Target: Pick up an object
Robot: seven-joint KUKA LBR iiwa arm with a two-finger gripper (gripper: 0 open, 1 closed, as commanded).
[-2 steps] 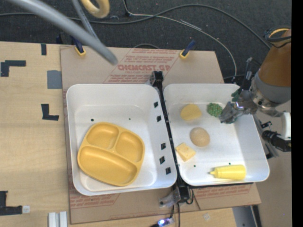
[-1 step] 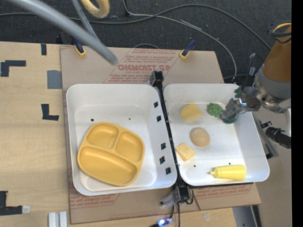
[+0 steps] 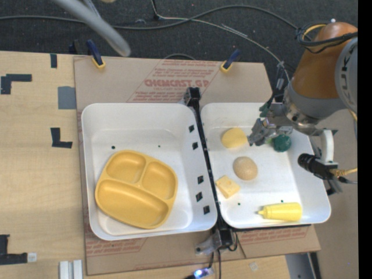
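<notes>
In the right bin point(image 3: 311, 211) lie a pale yellow rounded lump point(image 3: 233, 138), a tan ball point(image 3: 245, 168), a yellow cube-like wedge point(image 3: 227, 186), a yellow squeeze bottle point(image 3: 281, 211) on its side, and a small dark green object point(image 3: 282, 142). My gripper point(image 3: 264, 131) hangs low over the bin's upper right part, between the yellow lump and the green object, its dark fingers close beside the green object. Nothing shows between the fingers.
The left bin point(image 3: 93, 121) holds a yellow divided plate point(image 3: 136, 188). A black divider with clips point(image 3: 200, 156) runs between the bins. Cardboard lies under both, held by blue clamps point(image 3: 96, 57). Cables trail across the dark floor at the back.
</notes>
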